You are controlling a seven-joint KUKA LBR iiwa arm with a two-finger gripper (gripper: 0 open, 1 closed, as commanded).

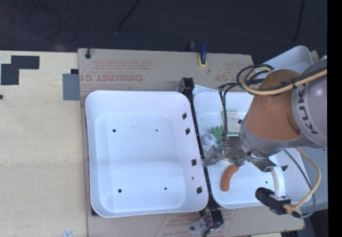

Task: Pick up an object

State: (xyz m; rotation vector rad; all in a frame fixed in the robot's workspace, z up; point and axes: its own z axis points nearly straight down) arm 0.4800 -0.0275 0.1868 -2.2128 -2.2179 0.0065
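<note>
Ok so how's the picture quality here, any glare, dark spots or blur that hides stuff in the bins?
Camera view: the left bin is evenly lit and bright, near washed out along its rim. The arm covers much of the right bin and shades the things beneath it. The orange object reads clearly; the green object and the gripper area are soft and too small to make out. The background above the bench is very dark.

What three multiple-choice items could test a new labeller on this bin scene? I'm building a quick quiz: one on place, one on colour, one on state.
1. Where does the gripper sit?
A. Over the left bin
B. At the right bin's left edge
C. Off the bench

2. What colour is the sausage-shaped object?
A. Orange
B. Blue
C. Black

3. How does that object lie?
A. Clamped and lifted
B. Hanging over the divider
C. Resting on the right bin floor

Answers: B, it sits beside the divider; A, plainly orange; C, it lies on white floor below the wrist.
</note>
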